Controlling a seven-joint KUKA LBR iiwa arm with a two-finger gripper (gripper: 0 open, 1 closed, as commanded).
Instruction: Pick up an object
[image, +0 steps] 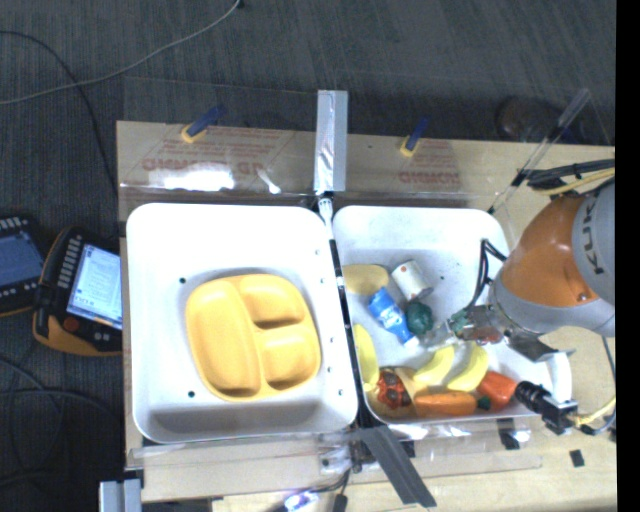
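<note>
The gripper (470, 325) hangs low in the right bin (440, 225), its opening impossible to tell; just beside it lie a banana (450, 368), a carrot (445, 404) and a blue packet (388, 313); such crowding could spoil a clean grasp.

Dark grey carpet (300, 50) surrounds a pale wooden bench (140, 140); black cables (60, 70) trail across it, and a handheld control pendant (75, 295) lies at left.
</note>
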